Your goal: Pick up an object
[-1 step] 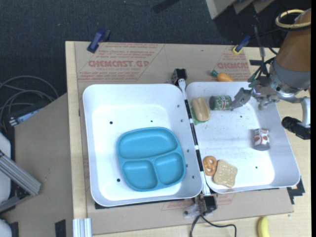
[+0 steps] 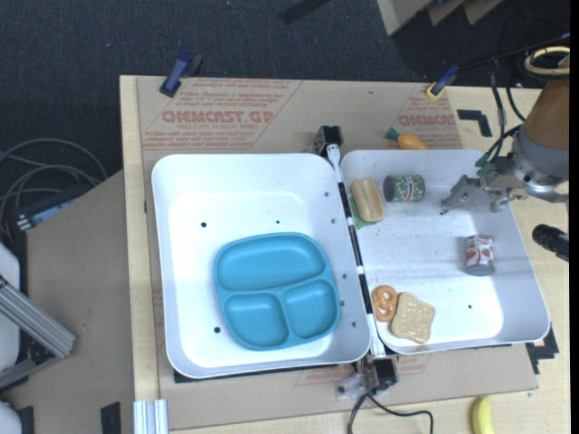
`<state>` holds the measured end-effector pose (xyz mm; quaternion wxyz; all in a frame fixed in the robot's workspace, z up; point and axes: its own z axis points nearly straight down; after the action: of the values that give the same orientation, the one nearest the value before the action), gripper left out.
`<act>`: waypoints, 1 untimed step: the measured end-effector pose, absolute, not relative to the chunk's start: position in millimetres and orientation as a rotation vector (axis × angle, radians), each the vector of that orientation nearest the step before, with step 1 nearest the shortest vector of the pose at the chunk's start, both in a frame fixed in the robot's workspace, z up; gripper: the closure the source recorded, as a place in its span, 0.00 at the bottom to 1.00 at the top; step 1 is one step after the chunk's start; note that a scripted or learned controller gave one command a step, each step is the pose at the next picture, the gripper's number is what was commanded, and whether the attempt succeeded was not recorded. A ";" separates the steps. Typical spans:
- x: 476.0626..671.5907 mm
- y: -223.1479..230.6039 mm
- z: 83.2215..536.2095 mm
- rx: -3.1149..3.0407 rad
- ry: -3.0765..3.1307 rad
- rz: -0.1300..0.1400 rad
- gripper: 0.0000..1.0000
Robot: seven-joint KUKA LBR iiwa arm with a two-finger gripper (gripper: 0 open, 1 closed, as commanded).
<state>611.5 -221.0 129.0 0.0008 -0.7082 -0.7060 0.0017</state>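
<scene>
My gripper (image 2: 472, 197) hangs over the far right part of the right bin (image 2: 520, 274), its fingers spread open with nothing between them. To its left a dark green can (image 2: 403, 188) lies on its side, apart from the fingers. A small red and silver can (image 2: 479, 253) stands below the gripper in the view. At the bin's left wall lies a tan bread roll (image 2: 367, 200). A pretzel (image 2: 384, 302) and a slice of toast (image 2: 412, 318) rest at the near left corner.
The left bin (image 2: 181, 242) holds a blue divided plate (image 2: 276, 289). An orange carrot-like piece (image 2: 412, 140) lies on the board behind the right bin. A yellow banana (image 2: 482, 416) sits at the bench's front right. Blue clamps (image 2: 181, 72) mark the board's far edge.
</scene>
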 end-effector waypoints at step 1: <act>570.9 -218.9 88.9 -2.211 -2.219 -0.005 0.00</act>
<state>570.9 -218.9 88.9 0.0044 -0.7058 -0.7084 -0.0017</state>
